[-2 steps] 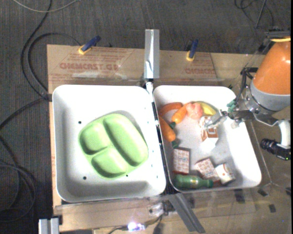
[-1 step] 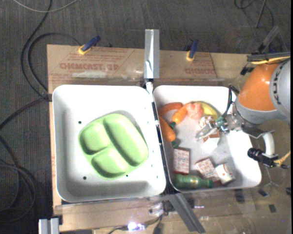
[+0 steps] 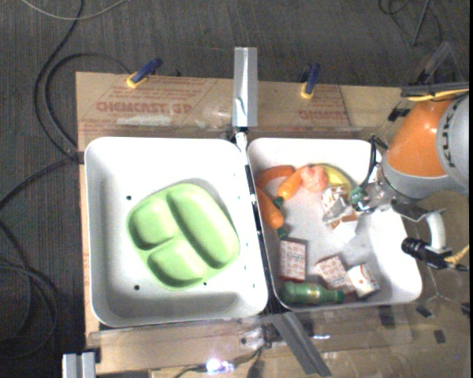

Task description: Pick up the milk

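The right bin (image 3: 394,290) holds several small cartons. One pale carton (image 3: 336,205) lies tilted near the bin's middle, and I cannot tell whether it is the milk. My gripper (image 3: 355,201) is low in the bin right beside it, touching or almost touching its right side. The grey arm with the orange band (image 3: 418,144) comes in from the right above it. A white carton with red print (image 3: 365,279) lies at the front right. A patterned carton (image 3: 331,271) lies next to it, and a brownish one (image 3: 293,259) sits further left.
Two carrots (image 3: 273,191), a pink fruit (image 3: 314,177) and a banana (image 3: 337,176) crowd the right bin's back. A green bottle (image 3: 309,293) lies along its front wall. The left bin (image 3: 102,211) holds a green divided plate (image 3: 183,233).
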You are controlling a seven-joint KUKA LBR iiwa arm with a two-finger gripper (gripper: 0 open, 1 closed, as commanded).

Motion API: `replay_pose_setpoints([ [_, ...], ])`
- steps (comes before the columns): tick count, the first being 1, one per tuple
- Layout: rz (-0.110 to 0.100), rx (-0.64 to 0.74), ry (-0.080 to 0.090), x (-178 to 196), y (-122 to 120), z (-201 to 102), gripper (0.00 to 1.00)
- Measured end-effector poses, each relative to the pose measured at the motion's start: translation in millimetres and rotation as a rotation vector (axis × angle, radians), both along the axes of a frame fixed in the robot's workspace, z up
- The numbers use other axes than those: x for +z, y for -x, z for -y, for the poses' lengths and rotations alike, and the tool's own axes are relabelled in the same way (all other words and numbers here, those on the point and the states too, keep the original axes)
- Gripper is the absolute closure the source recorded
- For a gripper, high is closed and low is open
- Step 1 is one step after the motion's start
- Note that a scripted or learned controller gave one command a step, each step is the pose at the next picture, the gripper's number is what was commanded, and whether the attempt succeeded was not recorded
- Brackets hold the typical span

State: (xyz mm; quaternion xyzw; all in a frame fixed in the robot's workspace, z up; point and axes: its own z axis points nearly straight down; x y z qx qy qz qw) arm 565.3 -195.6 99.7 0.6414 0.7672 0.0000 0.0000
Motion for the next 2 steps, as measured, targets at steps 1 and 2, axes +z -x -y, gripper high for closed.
replay_pose_setpoints([
  [1, 0.022, 0.012, 0.003, -6.4, 26.7, 24.2, 1.0],
  [2, -0.005, 0.02, -0.001, 74.8, 22.4, -64.1, 1.0],
])
